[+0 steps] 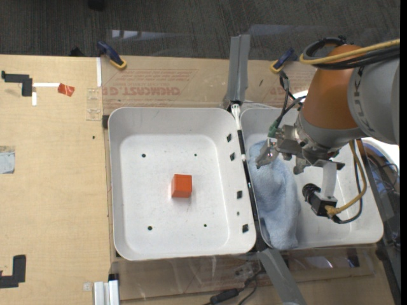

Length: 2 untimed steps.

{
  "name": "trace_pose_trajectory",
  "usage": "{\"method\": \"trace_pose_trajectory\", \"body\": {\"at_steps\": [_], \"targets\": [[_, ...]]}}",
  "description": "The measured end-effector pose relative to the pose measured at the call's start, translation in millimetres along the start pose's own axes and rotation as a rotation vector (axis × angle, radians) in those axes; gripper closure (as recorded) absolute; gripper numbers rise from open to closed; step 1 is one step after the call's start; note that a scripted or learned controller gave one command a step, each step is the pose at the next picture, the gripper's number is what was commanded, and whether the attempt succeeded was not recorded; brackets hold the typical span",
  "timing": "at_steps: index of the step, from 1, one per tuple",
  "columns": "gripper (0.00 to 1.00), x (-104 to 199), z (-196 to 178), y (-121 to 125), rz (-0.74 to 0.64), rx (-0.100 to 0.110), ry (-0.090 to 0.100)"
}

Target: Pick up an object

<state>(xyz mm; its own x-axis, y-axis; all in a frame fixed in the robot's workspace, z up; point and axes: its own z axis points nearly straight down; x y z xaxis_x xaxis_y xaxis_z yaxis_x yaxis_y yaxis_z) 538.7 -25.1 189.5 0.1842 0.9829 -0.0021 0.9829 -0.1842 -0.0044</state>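
Observation:
An orange cube (182,186) lies alone near the middle of the left bin (127,170). A crumpled light blue cloth (277,199) lies along the left side of the right bin (356,234). My gripper (281,162) hangs over the upper part of that cloth, below the orange wrist band. Its two fingers stand apart, open, with nothing held between them. The arm hides the far part of the right bin.
A grey divider (239,75) and the bins' touching rims separate the two bins. Cables (346,205) loop down from the wrist over the right bin. A cardboard sheet (44,170) covers the bench to the left.

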Motion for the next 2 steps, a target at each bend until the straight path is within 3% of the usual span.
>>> {"method": "trace_pose_trajectory", "body": {"at_steps": [1, 2], "targets": [[0.00, 33.6, -40.5, -57.0, 0.164, 0.001, 0.000], [0.00, 24.0, 0.0, -66.4, -0.066, 0.000, 0.000]]}}
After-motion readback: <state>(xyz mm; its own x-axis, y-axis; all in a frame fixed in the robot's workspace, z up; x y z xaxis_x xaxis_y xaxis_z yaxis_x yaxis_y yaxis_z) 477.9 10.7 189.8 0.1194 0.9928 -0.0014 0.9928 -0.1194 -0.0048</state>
